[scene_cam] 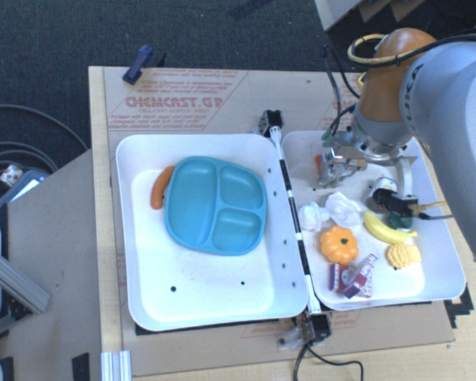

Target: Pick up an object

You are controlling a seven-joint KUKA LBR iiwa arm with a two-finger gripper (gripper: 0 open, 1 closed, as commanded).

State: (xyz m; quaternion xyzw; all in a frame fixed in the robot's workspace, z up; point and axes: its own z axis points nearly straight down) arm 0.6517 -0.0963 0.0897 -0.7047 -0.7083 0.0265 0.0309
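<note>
objects to pick: in the right bin (pixel 440 288), a white crumpled item (pixel 339 207), an orange pumpkin (pixel 339 244), a yellow banana (pixel 385 228), a yellow corn piece (pixel 403 254), a red-and-white packet (pixel 355 277)
gripper (pixel 331 167): low over the right bin's far left part, beside the white crumpled item; open or shut: cannot tell
left bin (pixel 143 284): blue divided plate (pixel 216 205), with an orange carrot (pixel 159 187) at its left edge
</note>
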